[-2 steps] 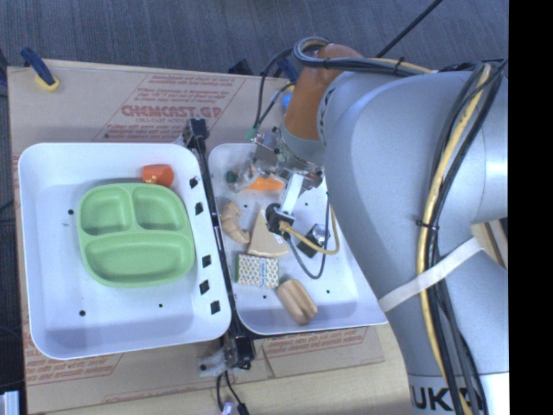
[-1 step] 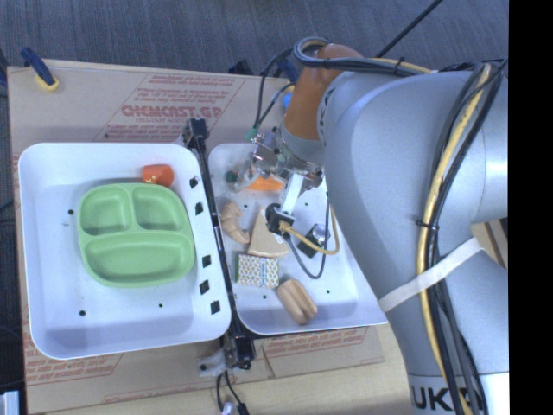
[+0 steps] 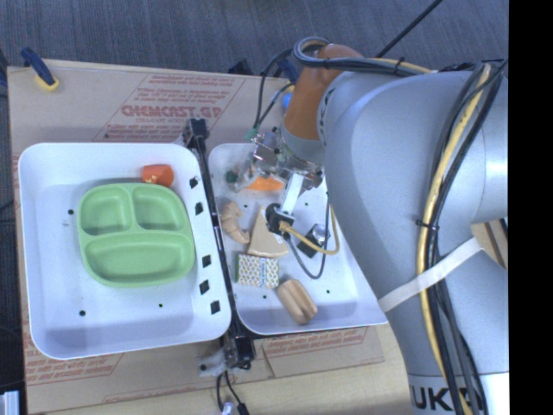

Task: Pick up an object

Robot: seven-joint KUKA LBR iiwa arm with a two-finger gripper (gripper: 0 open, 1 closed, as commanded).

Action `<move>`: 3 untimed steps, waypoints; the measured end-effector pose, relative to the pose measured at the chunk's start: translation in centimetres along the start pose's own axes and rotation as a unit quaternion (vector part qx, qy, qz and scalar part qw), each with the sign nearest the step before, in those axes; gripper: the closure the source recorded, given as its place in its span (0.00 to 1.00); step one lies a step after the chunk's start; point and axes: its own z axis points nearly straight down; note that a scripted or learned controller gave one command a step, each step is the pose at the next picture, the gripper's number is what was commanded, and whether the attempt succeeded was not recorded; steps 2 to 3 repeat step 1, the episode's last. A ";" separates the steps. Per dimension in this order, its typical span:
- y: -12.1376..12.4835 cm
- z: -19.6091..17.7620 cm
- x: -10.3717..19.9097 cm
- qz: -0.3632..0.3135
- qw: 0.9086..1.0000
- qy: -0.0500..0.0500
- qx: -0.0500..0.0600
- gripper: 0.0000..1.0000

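Closest to me, at the near end of the right bin, lies a tan bread roll, and just beyond it a small square packet with a fine green pattern. Past the packet a pale tan wedge leans beside a lumpy cream-coloured pastry that sits along the bin's left wall. Further on, the gripper hangs low over the far end of this bin, right by an orange piece lying on the bin floor, with a small dark green bit just to its left. I cannot tell whether the gripper is open or closed, or whether it touches the orange piece. In the left bin a green divided plate lies flat, with a red-orange lump just beyond its far rim. Both bins rest on printed cardboard, and a blue and yellow clamp sits at its far left corner.
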 end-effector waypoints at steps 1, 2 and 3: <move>0.0 0.0 0.0 0.000 1.000 0.000 0.000 0.00; 0.0 0.0 0.0 0.000 1.000 0.000 0.000 0.00; 0.0 0.0 0.0 0.000 1.000 0.000 0.000 0.00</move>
